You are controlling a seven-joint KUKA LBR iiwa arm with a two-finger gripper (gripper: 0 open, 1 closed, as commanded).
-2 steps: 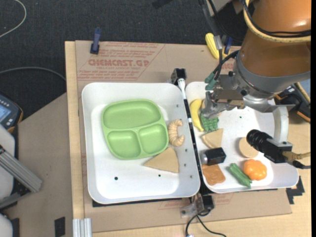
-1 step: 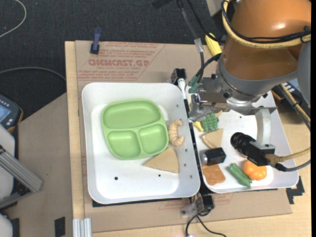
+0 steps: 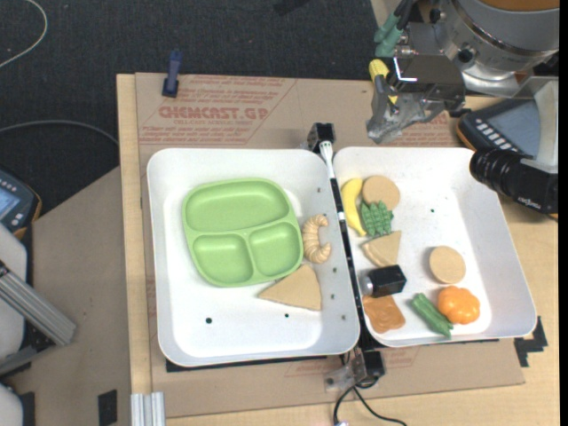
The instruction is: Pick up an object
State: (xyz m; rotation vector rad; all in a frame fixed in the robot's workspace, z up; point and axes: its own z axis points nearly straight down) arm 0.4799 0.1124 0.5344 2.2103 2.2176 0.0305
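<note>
Seemingly bare, gripper (image 3: pixel 390 124) hovers beyond small yellow banana (image 3: pixel 351 204).

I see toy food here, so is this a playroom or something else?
Probably a robot lab, not a playroom: a robot arm hangs over two white bins, toy food like the banana fills them, and cables cross the floor.

Toy foods (image 3: pixel 390 238) in right bin (image 3: pixel 479 193)
</note>
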